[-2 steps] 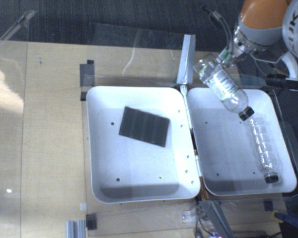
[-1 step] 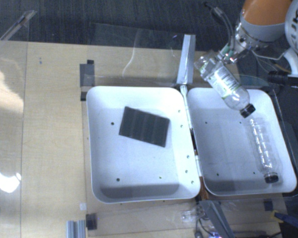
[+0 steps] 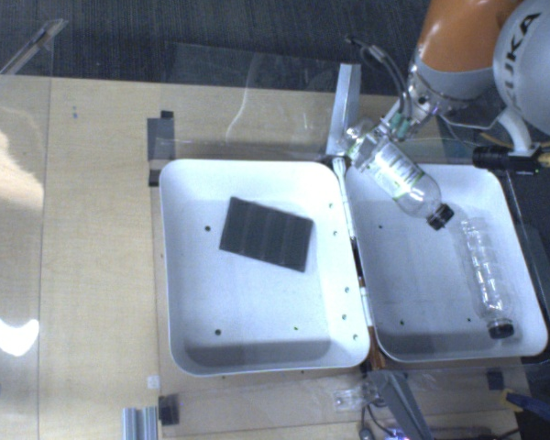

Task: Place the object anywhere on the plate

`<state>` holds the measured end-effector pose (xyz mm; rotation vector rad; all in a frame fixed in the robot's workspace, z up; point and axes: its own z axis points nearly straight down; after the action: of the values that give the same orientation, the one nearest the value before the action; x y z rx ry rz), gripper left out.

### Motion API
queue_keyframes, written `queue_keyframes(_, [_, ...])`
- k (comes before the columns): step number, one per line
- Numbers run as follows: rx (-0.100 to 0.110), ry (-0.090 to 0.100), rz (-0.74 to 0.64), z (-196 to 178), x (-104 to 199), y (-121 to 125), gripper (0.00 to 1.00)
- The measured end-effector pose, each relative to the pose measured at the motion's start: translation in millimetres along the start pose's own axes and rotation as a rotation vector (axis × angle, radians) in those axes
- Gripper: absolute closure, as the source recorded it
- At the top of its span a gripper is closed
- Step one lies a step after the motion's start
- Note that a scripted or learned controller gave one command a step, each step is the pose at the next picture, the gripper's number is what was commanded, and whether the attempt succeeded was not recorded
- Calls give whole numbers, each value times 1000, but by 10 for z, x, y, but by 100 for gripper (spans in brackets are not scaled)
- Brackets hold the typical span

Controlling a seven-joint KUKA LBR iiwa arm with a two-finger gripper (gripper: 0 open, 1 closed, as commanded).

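Observation:
A dark grey rectangular plate (image 3: 266, 233) lies flat in the left white bin (image 3: 192, 337). A clear plastic bottle (image 3: 401, 180) with a black cap hangs tilted over the back left corner of the right bin (image 3: 422, 337), cap end pointing down and right. My gripper (image 3: 363, 145) is shut on the bottle's base end, just right of the wall between the bins. The plate is to the left of the gripper and nearer the front.
A second clear bottle (image 3: 484, 271) with a black cap lies along the right side of the right bin. The divider wall (image 3: 353, 246) between the bins runs below the gripper. A metal upright (image 3: 345, 108) stands behind the bins.

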<state>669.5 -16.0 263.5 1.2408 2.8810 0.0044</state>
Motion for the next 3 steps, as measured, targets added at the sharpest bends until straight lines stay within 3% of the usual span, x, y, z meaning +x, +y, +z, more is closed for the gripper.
queue_keyframes(1, [1, 1, 106, 783, -15, -151, 100])
queue_keyframes(2, [-3, -3, -216, 161, 364, -79, 100])
queue_keyframes(3, [-4, -3, -534, -146, 511, 347, 100])
